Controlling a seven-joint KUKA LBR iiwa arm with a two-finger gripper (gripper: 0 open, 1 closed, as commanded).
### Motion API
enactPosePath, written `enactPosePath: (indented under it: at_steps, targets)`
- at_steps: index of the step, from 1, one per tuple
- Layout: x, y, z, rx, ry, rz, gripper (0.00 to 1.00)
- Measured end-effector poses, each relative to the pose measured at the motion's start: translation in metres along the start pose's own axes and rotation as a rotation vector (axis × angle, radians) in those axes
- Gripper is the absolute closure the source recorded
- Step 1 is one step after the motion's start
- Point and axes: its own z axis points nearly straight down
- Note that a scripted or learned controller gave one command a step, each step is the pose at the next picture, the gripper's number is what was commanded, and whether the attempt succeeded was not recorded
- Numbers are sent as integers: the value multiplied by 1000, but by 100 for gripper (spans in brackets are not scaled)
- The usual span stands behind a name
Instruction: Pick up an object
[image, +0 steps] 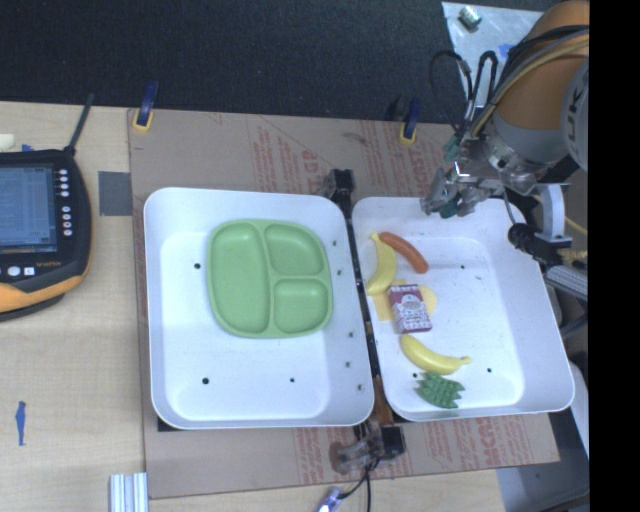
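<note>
In the right bin (520, 330) lie a red sausage (402, 251), a yellow banana (383, 268) beside it, a small red-and-white packet (410, 308) on a yellow piece, a second banana (432, 355) and a green leafy item (438, 391). My gripper (447, 203) hangs over the bin's far edge, up and to the right of the sausage, apart from all the objects. Nothing shows between its fingers.
The left bin (180, 330) holds a green divided plate (270, 277). A teach pendant (35, 225) lies on the bench at far left. Clamps (340, 182) sit between the bins at the far side, and cables (365, 455) at the near side.
</note>
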Motion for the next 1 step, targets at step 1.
enactPosePath:
  at_steps: [1]
  targets:
    - [57, -40, -11, 3, -2, -2, 100]
